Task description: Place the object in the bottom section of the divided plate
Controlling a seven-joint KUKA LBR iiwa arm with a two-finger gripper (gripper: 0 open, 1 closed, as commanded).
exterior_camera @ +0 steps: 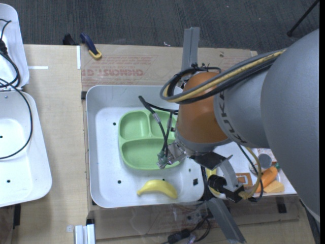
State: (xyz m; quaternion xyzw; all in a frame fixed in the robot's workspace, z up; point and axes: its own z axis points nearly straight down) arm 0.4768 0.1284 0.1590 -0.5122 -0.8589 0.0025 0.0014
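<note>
Inside the right bin (pixel 101 151), divided plate (pixel 139 141) and banana (pixel 157 189) alongside; end effector (pixel 167 159) state unclear.

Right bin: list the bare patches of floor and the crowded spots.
Bin floor is bare along the left wall beside the plate, and at the front left, between plate and banana. The right side is crowded: the arm overhangs the plate's right edge.

Grey arm (pixel 284 100), orange band (pixel 200 108), black cables (pixel 162 126)

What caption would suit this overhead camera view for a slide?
Robot arm hovering over a green divided plate, a banana lying beside it in the white bin.
</note>
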